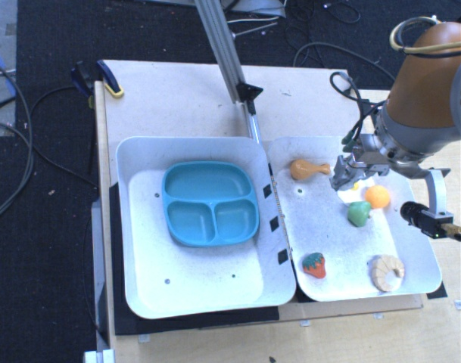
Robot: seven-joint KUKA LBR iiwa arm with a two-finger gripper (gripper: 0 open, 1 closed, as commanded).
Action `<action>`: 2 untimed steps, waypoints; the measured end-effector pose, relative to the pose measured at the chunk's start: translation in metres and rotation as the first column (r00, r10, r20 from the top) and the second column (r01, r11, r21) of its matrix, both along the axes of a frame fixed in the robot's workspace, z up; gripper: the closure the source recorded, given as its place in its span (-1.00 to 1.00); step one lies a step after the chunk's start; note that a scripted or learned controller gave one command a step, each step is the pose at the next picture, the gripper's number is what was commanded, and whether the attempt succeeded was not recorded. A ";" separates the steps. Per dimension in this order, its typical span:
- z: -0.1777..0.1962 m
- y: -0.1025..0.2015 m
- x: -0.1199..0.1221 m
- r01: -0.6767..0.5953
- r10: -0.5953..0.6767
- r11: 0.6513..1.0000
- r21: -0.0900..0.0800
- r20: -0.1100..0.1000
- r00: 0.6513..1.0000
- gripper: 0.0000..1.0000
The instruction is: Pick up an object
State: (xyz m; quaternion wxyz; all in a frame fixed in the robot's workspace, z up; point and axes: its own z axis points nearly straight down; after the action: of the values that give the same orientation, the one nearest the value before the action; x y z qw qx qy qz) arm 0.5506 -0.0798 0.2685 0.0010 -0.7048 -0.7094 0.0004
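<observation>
The right bin (332,233) holds several toy foods: an orange drumstick (307,169) at its far left, an orange ball (378,197), a green piece (359,214) just below the ball, a strawberry (314,265) near the front, and a tan shrimp-like piece (386,272) at the front right. My gripper (350,175) hangs over the far part of the right bin, between the drumstick and the orange ball, just above a small yellow-white item. Nothing shows between its fingers.
The left bin (139,263) holds a blue three-compartment plate (210,203). A metal pole (222,44) slants down to the divider between the bins. Cables lie on the dark floor behind the bench. A black camera mount (423,216) sticks out by the arm.
</observation>
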 end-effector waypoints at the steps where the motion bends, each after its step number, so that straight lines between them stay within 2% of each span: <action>1: 0.002 0.053 -0.003 -0.001 0.001 1.000 0.000 0.001 1.000 1.00; 2: 0.001 0.102 -0.005 0.000 0.000 1.000 0.000 0.001 1.000 1.00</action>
State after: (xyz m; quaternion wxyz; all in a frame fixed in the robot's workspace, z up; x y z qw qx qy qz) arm 0.5460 0.0220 0.2692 0.0005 -0.7046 -0.7096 0.0001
